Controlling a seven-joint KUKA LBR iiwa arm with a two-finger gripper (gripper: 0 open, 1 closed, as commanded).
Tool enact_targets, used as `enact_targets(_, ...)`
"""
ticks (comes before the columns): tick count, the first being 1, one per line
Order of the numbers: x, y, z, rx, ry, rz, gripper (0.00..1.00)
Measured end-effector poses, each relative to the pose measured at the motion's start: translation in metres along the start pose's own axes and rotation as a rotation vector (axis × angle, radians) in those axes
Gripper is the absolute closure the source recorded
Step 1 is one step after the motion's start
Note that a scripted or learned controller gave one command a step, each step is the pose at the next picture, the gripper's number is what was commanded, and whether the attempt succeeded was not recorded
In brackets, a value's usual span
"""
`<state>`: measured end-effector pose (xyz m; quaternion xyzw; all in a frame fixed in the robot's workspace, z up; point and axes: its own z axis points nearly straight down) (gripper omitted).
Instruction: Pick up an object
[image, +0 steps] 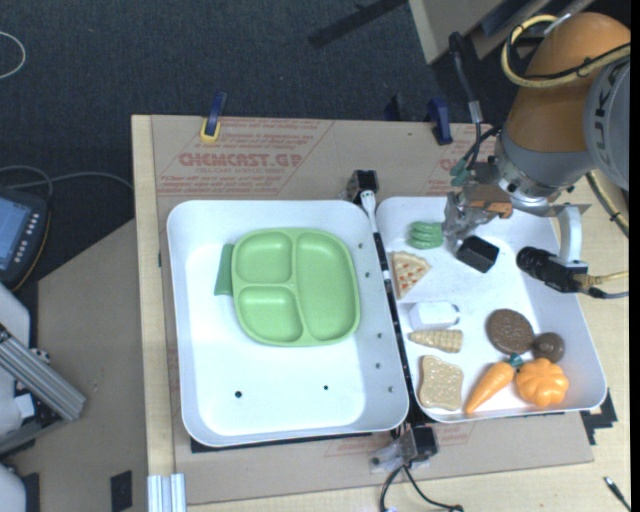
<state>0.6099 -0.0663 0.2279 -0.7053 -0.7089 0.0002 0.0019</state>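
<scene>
My gripper (458, 232) hangs low over the far end of the right bin (592, 352), pointing down. A green round toy (425, 235) lies just to its left, and a small black block (477, 253) lies tilted just to its right and nearer. I cannot tell whether the block touches the gripper. A pizza slice (408, 271) lies a little nearer, by the bin's left wall. Nothing can be seen held in the gripper.
The right bin also holds a white piece (437, 314), a corn piece (438, 340), a bread slice (440, 383), a carrot (489, 386), an orange pumpkin (542, 382) and a brown cookie (510, 329). A green divided plate (295, 286) lies in the left bin (200, 330).
</scene>
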Motion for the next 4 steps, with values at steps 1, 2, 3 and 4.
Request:
enact_targets(1, 0.049, -0.019, 0.003, 0.0, 0.0, 0.0, 1.0)
enact_targets(2, 0.099, -0.016, -0.002, -0.004, 0.0, -0.001, 1.0)
enact_targets(3, 0.138, -0.031, -0.002, 0.0, -0.001, 0.0, 1.0)
enact_targets(4, 0.138, -0.022, -0.005, -0.004, -0.002, 0.004, 1.0)
